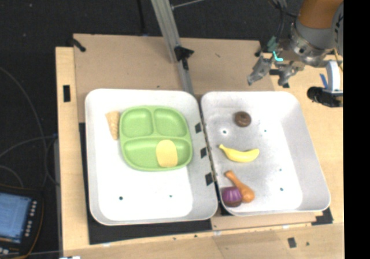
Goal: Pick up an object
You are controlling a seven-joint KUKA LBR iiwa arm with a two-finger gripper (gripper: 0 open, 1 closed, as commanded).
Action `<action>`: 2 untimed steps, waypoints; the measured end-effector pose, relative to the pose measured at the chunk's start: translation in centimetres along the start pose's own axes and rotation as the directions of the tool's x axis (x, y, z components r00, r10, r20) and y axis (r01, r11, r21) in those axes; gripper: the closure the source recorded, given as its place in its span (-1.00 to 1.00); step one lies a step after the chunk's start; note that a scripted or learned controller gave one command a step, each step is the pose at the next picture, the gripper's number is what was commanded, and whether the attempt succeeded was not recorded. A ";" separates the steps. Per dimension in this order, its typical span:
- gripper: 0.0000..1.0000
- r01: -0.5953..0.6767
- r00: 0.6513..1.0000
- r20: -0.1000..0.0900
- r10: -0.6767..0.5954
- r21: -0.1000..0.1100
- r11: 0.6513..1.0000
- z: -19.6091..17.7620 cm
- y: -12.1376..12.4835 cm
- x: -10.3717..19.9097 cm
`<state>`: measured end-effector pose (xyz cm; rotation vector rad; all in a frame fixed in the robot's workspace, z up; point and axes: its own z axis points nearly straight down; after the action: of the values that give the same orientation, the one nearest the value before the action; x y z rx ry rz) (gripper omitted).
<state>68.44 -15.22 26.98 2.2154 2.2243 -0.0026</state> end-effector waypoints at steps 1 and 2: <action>-1.00 -0.004 1.000 -0.001 0.004 0.004 1.000 6.0 -0.7 -0.1; -1.00 -0.001 1.000 -0.001 0.001 0.004 1.000 10.4 -0.6 0.4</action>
<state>67.88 -14.88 16.57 2.2195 2.2254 -0.0055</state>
